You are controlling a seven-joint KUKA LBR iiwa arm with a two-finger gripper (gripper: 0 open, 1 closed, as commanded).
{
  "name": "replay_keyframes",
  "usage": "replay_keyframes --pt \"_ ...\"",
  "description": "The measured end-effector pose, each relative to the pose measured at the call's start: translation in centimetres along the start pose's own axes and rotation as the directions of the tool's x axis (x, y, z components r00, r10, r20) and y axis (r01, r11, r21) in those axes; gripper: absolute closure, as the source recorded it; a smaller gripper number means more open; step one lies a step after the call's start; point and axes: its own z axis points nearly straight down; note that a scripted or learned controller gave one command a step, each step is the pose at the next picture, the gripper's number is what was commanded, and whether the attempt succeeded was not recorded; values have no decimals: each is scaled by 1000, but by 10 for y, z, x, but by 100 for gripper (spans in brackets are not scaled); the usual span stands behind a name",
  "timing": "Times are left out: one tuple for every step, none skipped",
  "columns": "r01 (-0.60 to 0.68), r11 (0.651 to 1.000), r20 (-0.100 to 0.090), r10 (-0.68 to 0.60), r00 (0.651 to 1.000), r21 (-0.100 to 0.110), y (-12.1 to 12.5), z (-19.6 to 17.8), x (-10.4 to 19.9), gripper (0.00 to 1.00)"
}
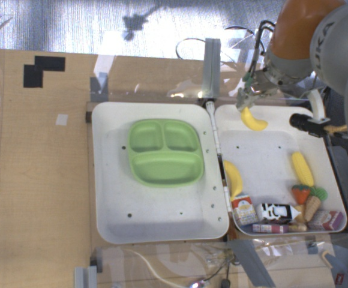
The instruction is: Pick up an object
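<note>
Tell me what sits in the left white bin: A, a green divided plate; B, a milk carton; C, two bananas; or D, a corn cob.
A: the green divided plate lies alone in the middle of the left bin, while the bananas, corn and cartons are all in the right bin.

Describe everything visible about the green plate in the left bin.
The green plate is a light green, plastic-looking tray with rounded corners and three compartments: two small ones on the far side, one wide one nearer the camera. It lies flat, face up, near the middle of the left white bin, with nothing in it and nothing else touching it.
</note>
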Motion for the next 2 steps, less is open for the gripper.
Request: replay_keyframes --pt "72 997 0 -72 997 3 -14 36 -29 100" --pt "366 930 -1 -366 930 1 -6 35 -16 100"
